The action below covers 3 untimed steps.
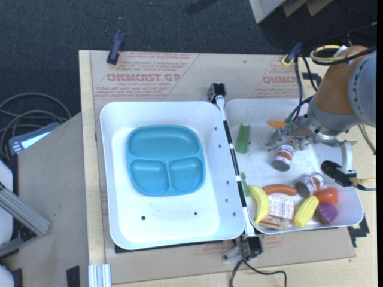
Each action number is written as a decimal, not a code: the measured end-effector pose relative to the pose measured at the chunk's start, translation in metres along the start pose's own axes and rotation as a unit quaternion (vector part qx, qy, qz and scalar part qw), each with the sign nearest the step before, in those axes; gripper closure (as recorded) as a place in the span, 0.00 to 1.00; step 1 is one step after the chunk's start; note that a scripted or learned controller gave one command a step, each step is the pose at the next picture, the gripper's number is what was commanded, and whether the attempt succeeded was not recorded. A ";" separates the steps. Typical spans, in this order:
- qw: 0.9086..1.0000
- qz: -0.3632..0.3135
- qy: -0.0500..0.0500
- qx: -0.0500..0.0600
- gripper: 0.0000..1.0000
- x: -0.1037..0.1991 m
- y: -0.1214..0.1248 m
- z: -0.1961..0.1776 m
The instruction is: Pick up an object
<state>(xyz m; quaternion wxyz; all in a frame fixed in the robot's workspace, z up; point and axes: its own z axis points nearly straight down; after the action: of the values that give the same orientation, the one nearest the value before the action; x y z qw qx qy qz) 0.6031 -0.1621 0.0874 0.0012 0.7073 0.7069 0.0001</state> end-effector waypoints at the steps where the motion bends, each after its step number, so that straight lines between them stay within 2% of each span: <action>1: 1.000 -0.001 0.002 0.002 0.00 0.061 -0.044 0.003; 2: 1.000 0.000 0.000 -0.001 0.00 0.024 -0.029 -0.167; 3: 1.000 -0.001 0.001 0.002 0.00 0.041 0.034 -0.055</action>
<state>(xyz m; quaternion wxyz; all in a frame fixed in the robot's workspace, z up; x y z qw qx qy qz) 0.6369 -0.1206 0.1425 -0.0012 0.7067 0.7075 -0.0007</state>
